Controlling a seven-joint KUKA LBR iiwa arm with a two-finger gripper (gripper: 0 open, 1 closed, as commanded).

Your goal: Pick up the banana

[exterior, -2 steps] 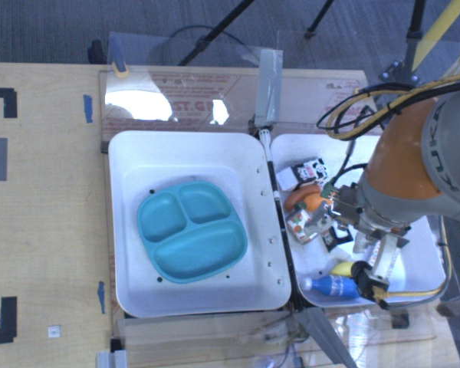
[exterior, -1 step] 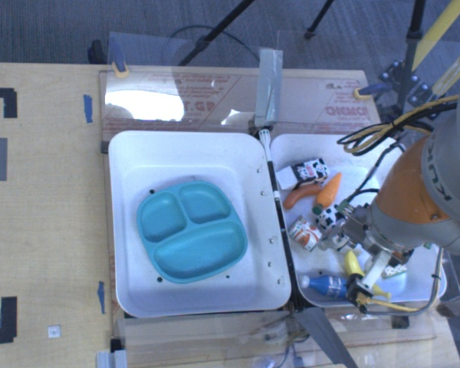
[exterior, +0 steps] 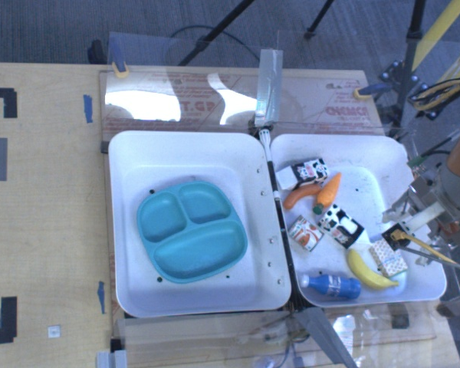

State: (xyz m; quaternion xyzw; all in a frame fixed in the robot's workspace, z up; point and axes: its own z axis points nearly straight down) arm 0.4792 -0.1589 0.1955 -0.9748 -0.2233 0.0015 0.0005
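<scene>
This is a robotics lab or test bench, not a home. Two shallow white bins (exterior: 185, 148) sit side by side on a pale plywood bench (exterior: 38, 205) marked with black squares and strips of blue tape (exterior: 87, 107). Clear plastic sheeting (exterior: 184, 98) lies taped behind the bins in the upper middle of the frame. Black tripod legs (exterior: 333, 2) stand on grey carpet (exterior: 138, 6) along the top, and loose cables (exterior: 437, 90) hang at the upper right, beside a yellow pole (exterior: 445, 18).

Grey carpet floor (exterior: 138, 2), black stand legs (exterior: 238, 10), pale wooden bench (exterior: 42, 205).
</scene>
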